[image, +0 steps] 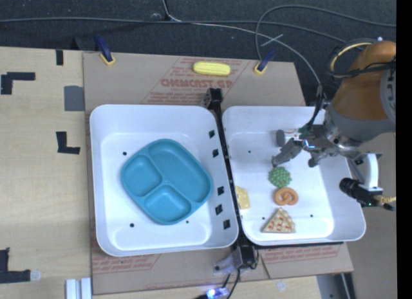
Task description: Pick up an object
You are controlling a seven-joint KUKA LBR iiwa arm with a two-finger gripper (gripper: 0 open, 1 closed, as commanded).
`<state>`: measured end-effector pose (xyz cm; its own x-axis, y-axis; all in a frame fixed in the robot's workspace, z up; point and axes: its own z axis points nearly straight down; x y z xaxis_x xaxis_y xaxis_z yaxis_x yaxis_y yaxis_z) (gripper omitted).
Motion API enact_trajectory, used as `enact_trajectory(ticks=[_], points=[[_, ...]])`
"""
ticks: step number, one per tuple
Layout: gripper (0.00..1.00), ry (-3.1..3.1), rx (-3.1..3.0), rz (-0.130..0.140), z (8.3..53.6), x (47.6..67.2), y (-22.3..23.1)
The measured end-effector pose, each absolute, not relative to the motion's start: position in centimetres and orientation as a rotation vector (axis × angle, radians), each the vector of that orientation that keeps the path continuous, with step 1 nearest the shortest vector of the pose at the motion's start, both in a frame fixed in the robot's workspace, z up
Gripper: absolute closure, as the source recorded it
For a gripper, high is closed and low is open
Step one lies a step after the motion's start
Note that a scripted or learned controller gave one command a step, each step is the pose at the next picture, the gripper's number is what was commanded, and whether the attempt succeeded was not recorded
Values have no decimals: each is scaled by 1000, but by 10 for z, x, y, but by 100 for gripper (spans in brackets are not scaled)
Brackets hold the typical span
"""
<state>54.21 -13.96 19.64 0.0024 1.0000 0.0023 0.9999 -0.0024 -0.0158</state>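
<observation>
Red print on the brown cardboard sheet [161, 79] under the bins seems to read "CHEMCAST", partly blurred, with a yellow toy corn [211, 68] lying above it. The gripper [297, 152] hangs over the right bin [341, 220], fingers spread apart and holding nothing, just above a green broccoli piece [280, 177]. Below that lie an orange pretzel [286, 196] and a pizza slice [279, 222]; the left bin [106, 163] holds a blue divided plate [166, 181].

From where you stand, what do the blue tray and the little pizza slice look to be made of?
The blue tray looks like moulded plastic: one even colour, smooth rounded compartments, a soft sheen. The pizza slice seems a toy, probably plastic or rubber, judging by its flat printed-looking toppings; the view is too coarse to say which.
</observation>
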Motion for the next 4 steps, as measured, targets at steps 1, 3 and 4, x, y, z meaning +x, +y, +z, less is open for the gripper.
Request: enact_trajectory(ticks=[1,3,4], points=[[0,-2222,-2218,2,204,545,-139],[0,-2224,-2219,4,95,559,-130],[0,-2227,-2226,1,88,560,-132]])
